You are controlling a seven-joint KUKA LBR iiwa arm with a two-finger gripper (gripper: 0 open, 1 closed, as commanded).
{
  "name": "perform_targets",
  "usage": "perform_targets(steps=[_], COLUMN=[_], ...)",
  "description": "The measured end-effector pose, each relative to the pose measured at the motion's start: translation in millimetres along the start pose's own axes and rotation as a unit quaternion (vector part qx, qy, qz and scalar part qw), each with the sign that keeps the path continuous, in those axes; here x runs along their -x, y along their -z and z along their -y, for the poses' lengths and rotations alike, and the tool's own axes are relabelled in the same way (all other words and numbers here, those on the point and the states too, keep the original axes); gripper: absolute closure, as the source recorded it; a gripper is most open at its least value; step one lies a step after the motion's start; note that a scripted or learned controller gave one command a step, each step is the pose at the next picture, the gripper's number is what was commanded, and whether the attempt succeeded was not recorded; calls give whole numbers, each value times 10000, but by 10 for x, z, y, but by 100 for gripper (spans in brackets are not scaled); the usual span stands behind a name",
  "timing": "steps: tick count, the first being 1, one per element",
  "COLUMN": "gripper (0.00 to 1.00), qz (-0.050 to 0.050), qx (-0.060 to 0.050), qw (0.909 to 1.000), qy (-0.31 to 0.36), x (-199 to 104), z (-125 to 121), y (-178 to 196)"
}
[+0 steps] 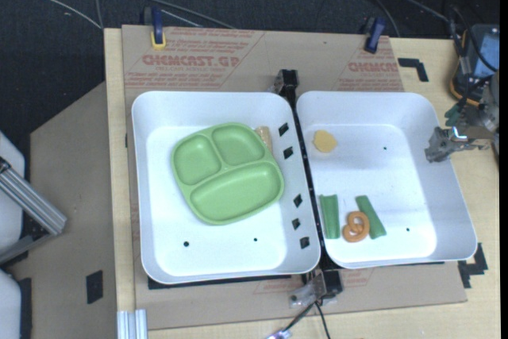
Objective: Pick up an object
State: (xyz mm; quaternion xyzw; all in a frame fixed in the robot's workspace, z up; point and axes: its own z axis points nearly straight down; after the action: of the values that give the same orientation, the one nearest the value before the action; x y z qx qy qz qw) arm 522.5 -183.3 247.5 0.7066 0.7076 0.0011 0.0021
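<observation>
Seemingly the tool hangs at the right bin's outer rim.

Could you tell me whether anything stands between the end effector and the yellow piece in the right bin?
Nothing visible does. The end effector sits at the right bin's right rim, and only bare white floor lies between it and the yellow piece.
</observation>
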Motion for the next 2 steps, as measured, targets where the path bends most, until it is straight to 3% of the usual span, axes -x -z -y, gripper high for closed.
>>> perform_targets(steps=[2], gripper=[100], qz=[-11], qx=[-31], qw=[10000], qy=[0], x=[-989], z=[-350], y=[-91])
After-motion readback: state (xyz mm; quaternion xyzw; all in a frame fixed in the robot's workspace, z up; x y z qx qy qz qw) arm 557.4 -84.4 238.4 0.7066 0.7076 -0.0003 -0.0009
